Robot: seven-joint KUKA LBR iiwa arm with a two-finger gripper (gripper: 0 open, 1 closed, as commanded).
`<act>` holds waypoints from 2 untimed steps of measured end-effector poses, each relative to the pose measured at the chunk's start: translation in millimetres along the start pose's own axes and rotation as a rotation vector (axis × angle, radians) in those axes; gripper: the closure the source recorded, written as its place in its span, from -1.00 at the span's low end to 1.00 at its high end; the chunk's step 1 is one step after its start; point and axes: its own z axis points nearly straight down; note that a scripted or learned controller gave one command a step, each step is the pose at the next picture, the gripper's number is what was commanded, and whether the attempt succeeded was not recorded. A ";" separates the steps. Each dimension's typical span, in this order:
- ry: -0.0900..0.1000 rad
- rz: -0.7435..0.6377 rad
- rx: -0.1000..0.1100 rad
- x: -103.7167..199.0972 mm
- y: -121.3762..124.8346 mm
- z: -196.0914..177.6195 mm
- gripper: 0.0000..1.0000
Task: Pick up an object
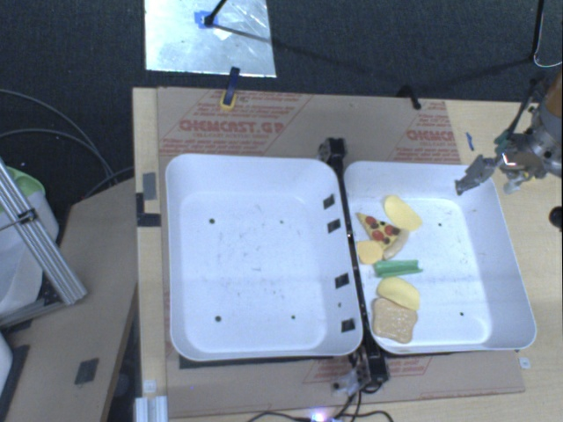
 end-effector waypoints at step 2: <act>-0.001 0.002 -0.004 -2.8 -33.0 142.7 1.00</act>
